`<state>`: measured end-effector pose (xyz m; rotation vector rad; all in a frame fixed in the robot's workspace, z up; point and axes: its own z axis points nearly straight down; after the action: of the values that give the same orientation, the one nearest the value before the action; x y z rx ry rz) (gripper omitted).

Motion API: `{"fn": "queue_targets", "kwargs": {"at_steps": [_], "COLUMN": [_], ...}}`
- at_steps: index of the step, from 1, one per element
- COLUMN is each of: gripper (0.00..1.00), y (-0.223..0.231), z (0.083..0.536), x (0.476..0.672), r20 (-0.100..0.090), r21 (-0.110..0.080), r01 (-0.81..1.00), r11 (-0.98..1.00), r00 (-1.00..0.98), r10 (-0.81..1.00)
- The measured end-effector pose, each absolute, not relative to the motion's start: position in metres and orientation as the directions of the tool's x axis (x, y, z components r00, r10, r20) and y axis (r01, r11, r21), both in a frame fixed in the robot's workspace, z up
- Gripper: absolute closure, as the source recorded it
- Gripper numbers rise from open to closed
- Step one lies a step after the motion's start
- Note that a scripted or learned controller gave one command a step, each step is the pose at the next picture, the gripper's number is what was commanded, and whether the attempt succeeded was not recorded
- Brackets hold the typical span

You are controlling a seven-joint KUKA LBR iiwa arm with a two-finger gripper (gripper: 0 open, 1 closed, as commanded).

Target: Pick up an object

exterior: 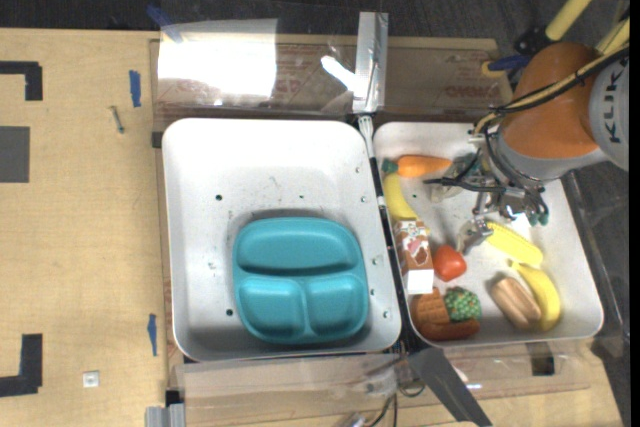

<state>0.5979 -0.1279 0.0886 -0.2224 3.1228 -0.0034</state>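
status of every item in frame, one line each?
teal tray: flat in left bin, upright, compartments bare
gripper: low in right bin, finger state unclear
carrot: lying near the bin's far wall
tomato: resting free, below the gripper
banana: lying near the bin's right wall
hot dog bun: lying against the banana
broccoli: resting at the near wall

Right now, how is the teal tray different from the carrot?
The teal tray is big and blue-green; the carrot is small and orange. The tray lies in the left bin, the carrot in the right bin among other toy food. The tray has compartments; the carrot is one tapered piece. Both lie flat.
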Motion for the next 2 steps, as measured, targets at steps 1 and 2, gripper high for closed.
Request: {"fn": "queue_targets", "kwargs": {"at_steps": [1,2], "gripper": [0.0,1.0], "y": [-0.147,-0.146], "z": [0.088,0.101], "x": [0.495,0.501], "r20": [-0.004,-0.018], "r21": [-0.002,-0.008], "r01": [-0.19,-0.193], "r11": [0.982,0.981], "r00": [-0.982,-0.981], "r10": [-0.19,-0.193]}}
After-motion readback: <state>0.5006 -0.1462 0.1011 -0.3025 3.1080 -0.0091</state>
